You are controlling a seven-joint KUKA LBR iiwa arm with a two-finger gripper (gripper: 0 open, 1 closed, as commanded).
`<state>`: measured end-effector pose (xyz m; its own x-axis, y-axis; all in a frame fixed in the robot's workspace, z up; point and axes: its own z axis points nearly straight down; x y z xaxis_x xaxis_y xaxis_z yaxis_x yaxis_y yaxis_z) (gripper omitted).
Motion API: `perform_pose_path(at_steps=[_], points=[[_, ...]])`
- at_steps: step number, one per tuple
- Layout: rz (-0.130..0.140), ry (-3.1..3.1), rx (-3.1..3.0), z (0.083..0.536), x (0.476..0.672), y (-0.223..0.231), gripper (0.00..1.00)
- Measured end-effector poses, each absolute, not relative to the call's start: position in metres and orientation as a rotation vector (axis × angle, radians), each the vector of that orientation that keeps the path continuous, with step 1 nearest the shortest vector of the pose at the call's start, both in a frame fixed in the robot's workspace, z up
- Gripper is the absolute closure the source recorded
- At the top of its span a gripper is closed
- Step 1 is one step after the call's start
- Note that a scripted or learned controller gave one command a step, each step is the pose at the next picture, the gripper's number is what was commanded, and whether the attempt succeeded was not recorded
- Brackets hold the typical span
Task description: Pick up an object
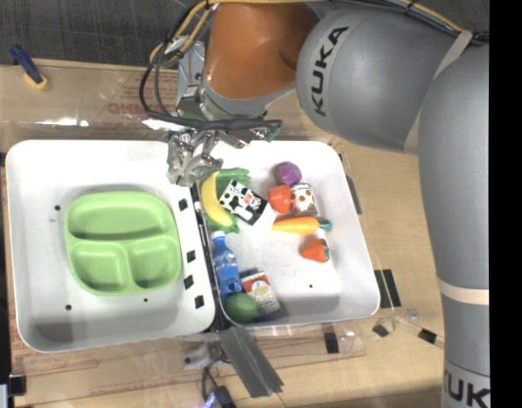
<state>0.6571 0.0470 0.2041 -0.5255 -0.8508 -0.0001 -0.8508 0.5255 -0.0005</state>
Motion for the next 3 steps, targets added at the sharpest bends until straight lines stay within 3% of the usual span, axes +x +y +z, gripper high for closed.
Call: perform_pose_path(at_steps=[1, 2, 3], points=[[-0.012, 2.795, -1.414, 0.287, 0.653, -0.018, 1.0], [-0.005, 2.792, -1.422, 0.294, 0.653, -0.015, 1.0], [0.001, 2.69, -1.624, 0.272, 0.652, -0.009, 1.0]])
